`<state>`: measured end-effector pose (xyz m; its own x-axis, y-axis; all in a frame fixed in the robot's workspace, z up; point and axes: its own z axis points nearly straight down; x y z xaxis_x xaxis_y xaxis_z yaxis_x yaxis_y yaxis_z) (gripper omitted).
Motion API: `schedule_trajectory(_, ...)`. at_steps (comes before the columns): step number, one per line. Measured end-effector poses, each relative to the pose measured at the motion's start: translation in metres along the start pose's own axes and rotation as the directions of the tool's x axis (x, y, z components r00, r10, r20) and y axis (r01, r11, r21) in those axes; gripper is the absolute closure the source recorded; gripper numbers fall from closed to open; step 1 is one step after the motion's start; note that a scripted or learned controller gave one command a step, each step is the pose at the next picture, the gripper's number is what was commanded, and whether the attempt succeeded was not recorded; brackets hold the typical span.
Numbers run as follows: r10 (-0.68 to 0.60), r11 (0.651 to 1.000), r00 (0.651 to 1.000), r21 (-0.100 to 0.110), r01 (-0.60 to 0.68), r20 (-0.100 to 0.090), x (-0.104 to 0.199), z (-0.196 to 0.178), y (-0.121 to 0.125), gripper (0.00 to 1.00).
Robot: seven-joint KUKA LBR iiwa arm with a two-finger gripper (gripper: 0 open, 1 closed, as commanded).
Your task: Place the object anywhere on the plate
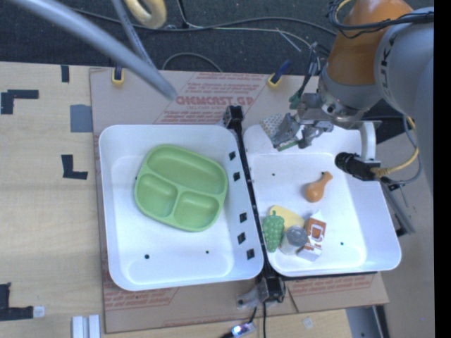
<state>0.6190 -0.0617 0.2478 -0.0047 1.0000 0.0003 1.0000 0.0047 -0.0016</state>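
Arm: reaches in from the right, its orange band high at the upper right and the grey wrist angled down and leftward toward the right bin's far left corner.
End effector: hangs over the upper left rim of the right bin, near the divider between the bins; whether it is spread or pressed together, I cannot tell, and nothing is seen between its tips.
Plate: green, with three compartments, lying flat in the left bin, toward its upper middle.
Objects in right bin: an orange drumstick-shaped toy near the middle, well apart from the end effector; a yellow piece, a green bumpy toy, a grey round item and a small red and white carton clustered near the front left.
Table: light wood, with cardboard under both bins.
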Motion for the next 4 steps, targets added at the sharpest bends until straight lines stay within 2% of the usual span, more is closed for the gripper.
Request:
schedule_trajectory(3, -0.001, 1.000, 1.000, 0.000, 0.001, 0.000, 0.146, -0.001, 0.002, 1.00)
schedule_trajectory(4, -0.001, 1.000, 1.000, 0.000, 0.001, 0.000, 0.193, 0.014, 0.017, 1.00)
